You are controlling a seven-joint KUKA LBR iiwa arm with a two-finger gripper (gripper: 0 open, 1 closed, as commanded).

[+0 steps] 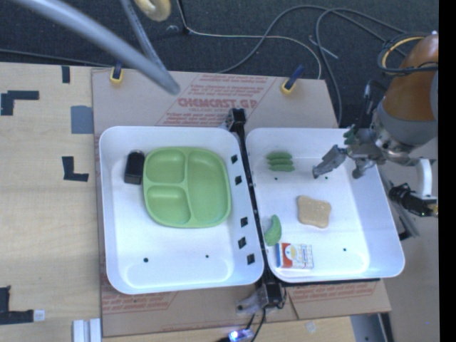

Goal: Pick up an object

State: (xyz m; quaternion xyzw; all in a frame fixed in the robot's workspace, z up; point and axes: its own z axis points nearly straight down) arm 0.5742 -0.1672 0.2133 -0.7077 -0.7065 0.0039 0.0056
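My gripper [342,164] hangs over the upper right part of the right bin [370,212], its two fingers spread apart with nothing between them. Below and to its left lies a tan bread-like piece [314,211]. To the gripper's left, near the bin's top, rests a green ridged item [280,162]. By the divider is a green curved piece [273,229], and next to it a small white carton with red and blue print [295,255].
The left bin [121,262] holds a green sectioned plate [187,187] and a black block [134,167] at its left side. Black clips [243,212] run down the seam between the bins. Cables trail across the dark floor behind.
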